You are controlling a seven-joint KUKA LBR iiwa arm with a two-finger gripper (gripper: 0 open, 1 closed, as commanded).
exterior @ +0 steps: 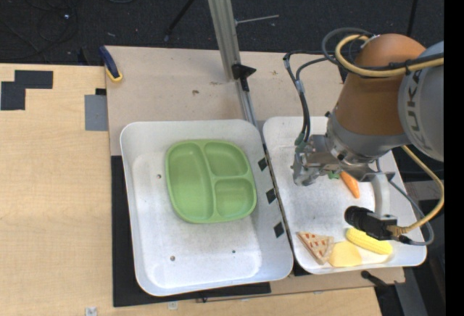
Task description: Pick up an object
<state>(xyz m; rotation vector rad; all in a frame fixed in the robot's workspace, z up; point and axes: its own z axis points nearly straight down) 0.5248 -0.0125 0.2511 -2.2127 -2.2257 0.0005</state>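
I see my gripper [310, 168] low in the right bin [290, 195], beside the carrot [351, 185]. I cannot tell its jaw state, and nothing looks lifted yet.

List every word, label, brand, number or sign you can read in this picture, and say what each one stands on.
"KU": dark letters, cut off by the picture's right edge, on the grey arm casing.
Nothing legible on the green plate, the left bin, the right bin or the toy food in it.
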